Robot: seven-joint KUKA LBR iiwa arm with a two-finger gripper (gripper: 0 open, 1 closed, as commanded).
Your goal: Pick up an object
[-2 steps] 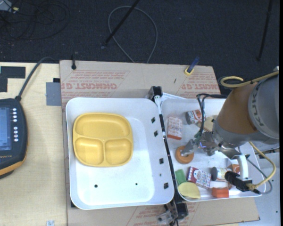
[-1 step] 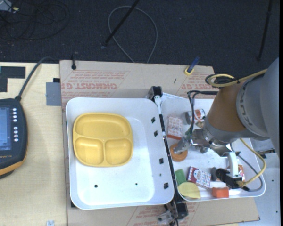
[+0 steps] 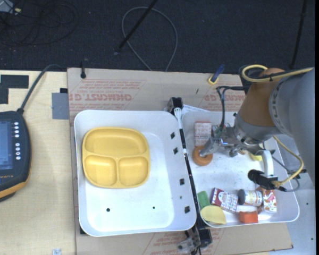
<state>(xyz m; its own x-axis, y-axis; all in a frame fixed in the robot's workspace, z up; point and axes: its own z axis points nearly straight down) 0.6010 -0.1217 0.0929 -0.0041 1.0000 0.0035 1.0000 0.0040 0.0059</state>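
My fingers (image 3: 208, 149) are low in the right shallow white bin (image 3: 290, 210), near its left wall and right at the round orange disc-shaped object (image 3: 203, 159), though I cannot tell whether they are open, closed or gripping it; a small red-and-white packet (image 3: 202, 130) lies just behind them. Along the bin's near edge crowd a green block (image 3: 203, 199), a yellow rounded piece (image 3: 213, 215), a red-and-white printed carton (image 3: 225, 199) and a small bottle (image 3: 251, 197); the middle floor is open. The left white bin (image 3: 128, 218) holds a yellow divided plastic plate (image 3: 116, 157), with bare floor toward its near edge.

We can't quite read the mirrored red print on the cardboard sheet (image 3: 111, 92), twelve o'clock of the bins.
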